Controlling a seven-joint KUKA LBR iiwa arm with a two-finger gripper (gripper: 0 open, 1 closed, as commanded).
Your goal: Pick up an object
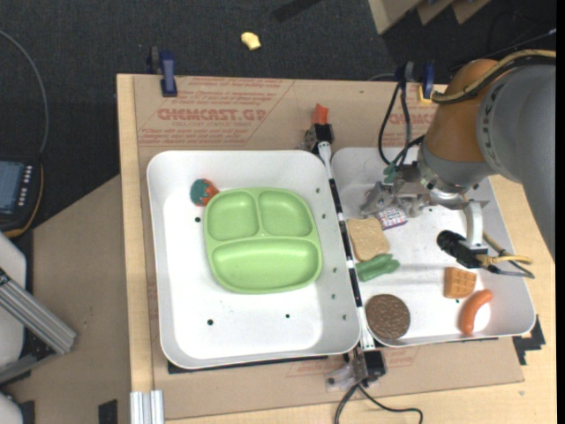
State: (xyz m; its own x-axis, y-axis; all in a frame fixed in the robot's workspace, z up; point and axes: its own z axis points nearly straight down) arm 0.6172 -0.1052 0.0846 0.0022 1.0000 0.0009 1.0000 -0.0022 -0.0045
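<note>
gripper (391,203) low in the right bin (508,325), near its far left corner.
its grip state could not be told; a bread slice (365,236) lay just beside it.

The tool (395,200) is largely covered by the arm's wrist (455,153), so its fingers cannot be made out, and whatever lies beneath it is hidden. The arm itself is cut off by the right edge. A small purple-and-white item (391,218) just under the tool is too blurred to be identified. A small red and teal object (204,191) in the left bin (177,307) is partly masked by the green divided plate (261,239). At the left edge a dark device (16,193) is cropped, and the lettering printed on the tabletop (212,113) is only partly legible.
</note>
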